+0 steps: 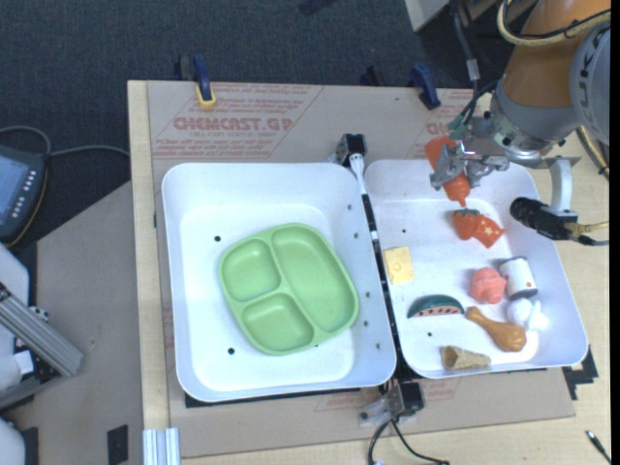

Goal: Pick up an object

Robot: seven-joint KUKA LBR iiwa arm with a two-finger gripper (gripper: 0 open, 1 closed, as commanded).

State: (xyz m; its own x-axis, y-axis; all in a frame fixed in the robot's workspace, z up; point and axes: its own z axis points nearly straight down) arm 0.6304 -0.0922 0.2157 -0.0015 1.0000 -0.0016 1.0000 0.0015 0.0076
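Observation:
My gripper [453, 170] hangs over the far left part of the right bin [417, 187]. It is shut on an orange carrot-like piece [457, 191], which sticks out above and below the fingers. Just beyond it in the same bin lies a red-orange toy [478, 227]. Farther toward the front are a pink ball [487, 285], a white cylinder with a dark band [519, 277], a watermelon slice [434, 306], a brown drumstick [497, 328] and a tan wedge [465, 358].
A yellow square [397, 264] lies by the right bin's left wall. A small white piece [526, 314] sits near the drumstick. The left bin [194, 211] holds a green divided plate [287, 287]. Clamps [203, 90] grip the board's far edge.

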